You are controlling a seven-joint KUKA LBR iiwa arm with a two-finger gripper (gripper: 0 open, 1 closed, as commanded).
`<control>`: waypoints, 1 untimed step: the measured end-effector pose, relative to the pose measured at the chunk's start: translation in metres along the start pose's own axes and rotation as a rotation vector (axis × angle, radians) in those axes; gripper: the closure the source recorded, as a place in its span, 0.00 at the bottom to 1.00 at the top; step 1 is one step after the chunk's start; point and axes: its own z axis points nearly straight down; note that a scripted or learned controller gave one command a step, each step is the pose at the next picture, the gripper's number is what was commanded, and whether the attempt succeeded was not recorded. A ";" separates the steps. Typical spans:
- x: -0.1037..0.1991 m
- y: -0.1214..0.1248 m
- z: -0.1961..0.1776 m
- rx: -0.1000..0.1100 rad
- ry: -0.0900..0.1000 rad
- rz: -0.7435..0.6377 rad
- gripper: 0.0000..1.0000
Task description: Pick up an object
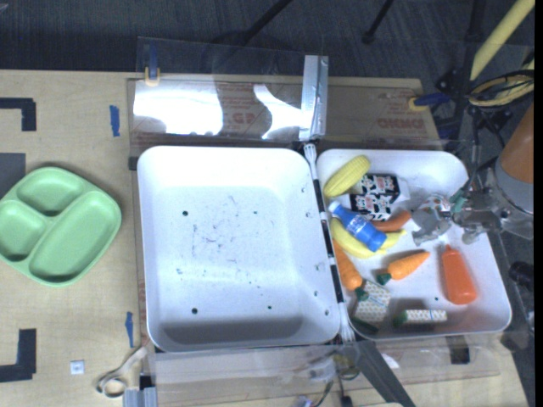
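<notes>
The right bin (pixel 488 312) holds a heap of toy items: a yellow corn cob (pixel 347 176), a black-and-white box (pixel 377 192), a blue bottle (pixel 355 223), a yellow banana (pixel 363 242), a carrot (pixel 405 264) and an orange bottle-shaped piece (pixel 458 277). My gripper (pixel 434 214) hangs low over the right bin's upper right part. It is just right of a small orange piece (pixel 393 221) and above the carrot. Nothing shows held in it.
The left bin (pixel 229 244) is bare white with faint scuffs. A green divided plate (pixel 58 224) lies on the bench at far left. Another carrot (pixel 346 271), a patterned packet (pixel 373 299) and a small strip (pixel 424 315) lie near the right bin's front.
</notes>
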 end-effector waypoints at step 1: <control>-0.036 0.001 0.098 -0.002 0.000 0.275 0.00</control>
